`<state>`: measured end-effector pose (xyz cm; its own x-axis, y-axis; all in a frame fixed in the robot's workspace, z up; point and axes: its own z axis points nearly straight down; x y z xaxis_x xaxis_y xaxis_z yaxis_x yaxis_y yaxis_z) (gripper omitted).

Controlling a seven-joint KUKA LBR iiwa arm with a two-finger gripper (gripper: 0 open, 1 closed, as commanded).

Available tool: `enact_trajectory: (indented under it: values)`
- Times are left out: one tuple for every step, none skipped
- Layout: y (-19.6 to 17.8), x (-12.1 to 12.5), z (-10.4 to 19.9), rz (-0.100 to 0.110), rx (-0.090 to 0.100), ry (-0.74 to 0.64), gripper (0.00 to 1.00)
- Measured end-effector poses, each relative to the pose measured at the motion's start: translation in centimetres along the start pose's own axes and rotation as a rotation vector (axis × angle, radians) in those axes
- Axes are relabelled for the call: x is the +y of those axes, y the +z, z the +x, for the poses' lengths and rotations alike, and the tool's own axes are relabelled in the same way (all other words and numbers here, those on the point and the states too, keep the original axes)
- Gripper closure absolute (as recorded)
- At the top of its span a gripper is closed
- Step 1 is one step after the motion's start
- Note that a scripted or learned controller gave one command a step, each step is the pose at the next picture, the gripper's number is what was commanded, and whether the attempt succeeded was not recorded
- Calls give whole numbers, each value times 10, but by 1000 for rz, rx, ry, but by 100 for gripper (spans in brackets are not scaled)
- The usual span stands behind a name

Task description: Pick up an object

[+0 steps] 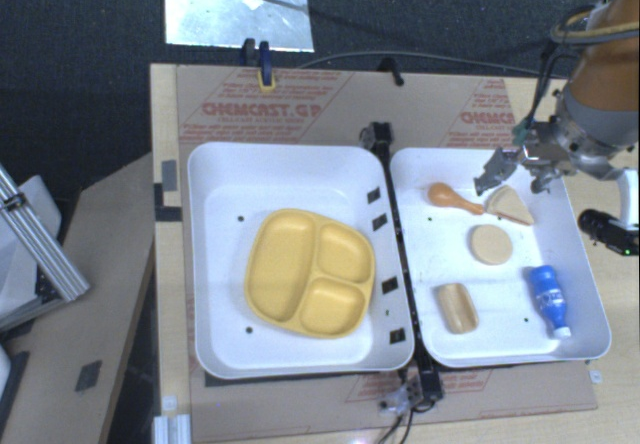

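Your gripper hangs over the far side of the right bin, jaws spread and holding nothing, just above the pale wedge and beside the wooden spoon. Those two lie so close that, I judge, a descent could nudge one and grasp neither.

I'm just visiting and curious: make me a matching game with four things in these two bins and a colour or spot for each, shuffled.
Things:
1. divided tray
2. bottle
3. round disc
4. spoon

Descriptions:
A. blue with a white cap, near the right bin's right wall
B. orange-brown, at the back of the right bin, near the gripper
C. yellow, in the left bin
D. pale beige, in the middle of the right bin

Pairs: 1-C, 2-A, 3-D, 4-B
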<state>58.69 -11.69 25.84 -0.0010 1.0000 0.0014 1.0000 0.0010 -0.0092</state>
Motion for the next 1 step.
enact_trajectory:
  values:
    - [-6, 2, 0, -10, -1, -2, 0]
